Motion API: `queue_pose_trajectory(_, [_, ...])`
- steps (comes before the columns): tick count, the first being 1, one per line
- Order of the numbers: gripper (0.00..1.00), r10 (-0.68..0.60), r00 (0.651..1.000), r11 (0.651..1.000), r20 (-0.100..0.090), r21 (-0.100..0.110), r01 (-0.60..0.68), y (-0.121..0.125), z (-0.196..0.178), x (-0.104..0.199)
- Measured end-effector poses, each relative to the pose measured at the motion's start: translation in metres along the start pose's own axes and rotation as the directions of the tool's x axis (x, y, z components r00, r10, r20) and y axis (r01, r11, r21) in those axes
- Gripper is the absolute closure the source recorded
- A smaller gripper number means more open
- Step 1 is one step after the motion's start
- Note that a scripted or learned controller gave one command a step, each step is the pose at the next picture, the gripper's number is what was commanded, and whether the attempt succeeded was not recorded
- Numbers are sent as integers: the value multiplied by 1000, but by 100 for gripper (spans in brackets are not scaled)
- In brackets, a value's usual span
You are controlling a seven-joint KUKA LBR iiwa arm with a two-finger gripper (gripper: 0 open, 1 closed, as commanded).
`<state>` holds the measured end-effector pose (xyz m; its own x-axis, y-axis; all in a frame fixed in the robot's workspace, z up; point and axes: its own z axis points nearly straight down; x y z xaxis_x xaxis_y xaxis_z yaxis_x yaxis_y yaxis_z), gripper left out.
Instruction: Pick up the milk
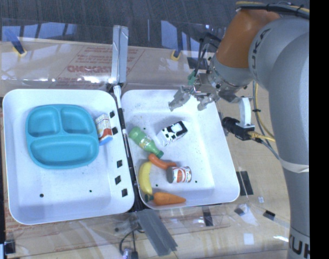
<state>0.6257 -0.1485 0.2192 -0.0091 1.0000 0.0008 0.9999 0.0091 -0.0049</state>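
Observation:
The milk is a small white carton with black cow patches, lying on its side in the middle of the right bin. My gripper hangs over the bin's far part, up and to the right of the carton and apart from it. Its two fingers stand spread open with nothing between them.
In the right bin lie a green bottle, a carrot, a red can, a banana and another carrot. The left bin holds a blue divided plate and a small can.

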Motion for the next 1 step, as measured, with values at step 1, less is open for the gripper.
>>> queue_pose_trajectory(1, [0, -118, 993, 993, 10, -27, 119, -17, 104, -8])
